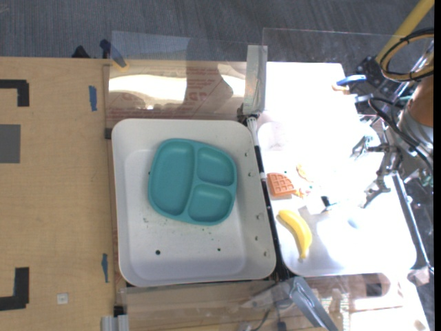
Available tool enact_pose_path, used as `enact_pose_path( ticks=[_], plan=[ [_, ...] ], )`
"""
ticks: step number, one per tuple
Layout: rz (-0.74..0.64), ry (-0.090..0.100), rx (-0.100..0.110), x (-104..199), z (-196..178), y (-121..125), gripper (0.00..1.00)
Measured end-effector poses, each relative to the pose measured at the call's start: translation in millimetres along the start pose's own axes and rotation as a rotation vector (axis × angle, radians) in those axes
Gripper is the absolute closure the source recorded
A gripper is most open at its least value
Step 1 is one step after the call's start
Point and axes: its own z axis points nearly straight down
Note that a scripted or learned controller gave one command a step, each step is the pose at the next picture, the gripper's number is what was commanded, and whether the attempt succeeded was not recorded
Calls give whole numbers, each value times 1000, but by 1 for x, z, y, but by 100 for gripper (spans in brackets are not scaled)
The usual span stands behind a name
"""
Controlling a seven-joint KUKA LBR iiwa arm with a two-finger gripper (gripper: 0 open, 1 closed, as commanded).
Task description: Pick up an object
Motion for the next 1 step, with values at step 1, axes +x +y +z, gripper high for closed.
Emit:
enact_pose_path(
  ticks=[1],
  plan=[
    [0, 0, 0, 0, 0, 0, 0]
  ],
)
